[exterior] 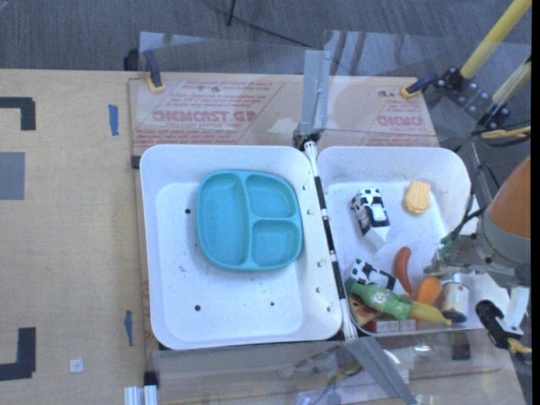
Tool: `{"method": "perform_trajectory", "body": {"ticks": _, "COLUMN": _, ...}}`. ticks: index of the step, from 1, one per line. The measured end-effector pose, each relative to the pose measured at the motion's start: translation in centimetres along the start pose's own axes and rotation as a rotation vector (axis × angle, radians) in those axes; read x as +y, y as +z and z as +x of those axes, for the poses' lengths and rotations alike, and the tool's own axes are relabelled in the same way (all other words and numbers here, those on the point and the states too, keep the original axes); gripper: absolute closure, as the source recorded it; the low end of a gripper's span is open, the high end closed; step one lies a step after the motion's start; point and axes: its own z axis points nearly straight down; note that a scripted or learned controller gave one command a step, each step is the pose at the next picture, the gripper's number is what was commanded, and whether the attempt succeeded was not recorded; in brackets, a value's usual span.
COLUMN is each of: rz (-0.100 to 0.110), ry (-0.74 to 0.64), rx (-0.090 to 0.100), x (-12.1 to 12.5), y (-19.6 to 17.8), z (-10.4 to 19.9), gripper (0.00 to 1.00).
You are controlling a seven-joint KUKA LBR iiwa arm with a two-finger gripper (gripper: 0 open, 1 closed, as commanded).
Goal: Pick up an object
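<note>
The right bin (451, 171) holds several small toys. A black-and-white cow figure (369, 209) lies near its middle, and a yellow ridged piece (417, 197) lies further back. A red sausage (402, 269), an orange carrot-like piece (429, 290), a second black-and-white piece (368, 272) and a green-and-yellow item (390, 303) crowd the front. My gripper (453, 266) hangs low over the bin's front right corner, just right of the sausage and the orange piece. Nothing shows between its tips.
The left bin (169, 251) holds a teal divided plate (250, 219). A ridge (319, 226) separates the two bins. Yellow poles and cables (494, 99) stand at the back right. Behind the bins lies a cardboard sheet (211, 116).
</note>
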Motion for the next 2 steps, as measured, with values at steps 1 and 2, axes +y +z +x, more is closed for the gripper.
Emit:
{"method": "perform_trajectory", "body": {"ticks": 1, "rz": 0.009, "ry": -0.043, "rx": 0.003, "x": 1.56, "y": -8.43, "z": 6.88, "gripper": 1.00}}
{"method": "perform_trajectory", "body": {"ticks": 2, "rz": 0.012, "ry": -0.043, "rx": 0.002, "x": 1.69, "y": -9.06, "z": 6.84, "gripper": 1.00}}
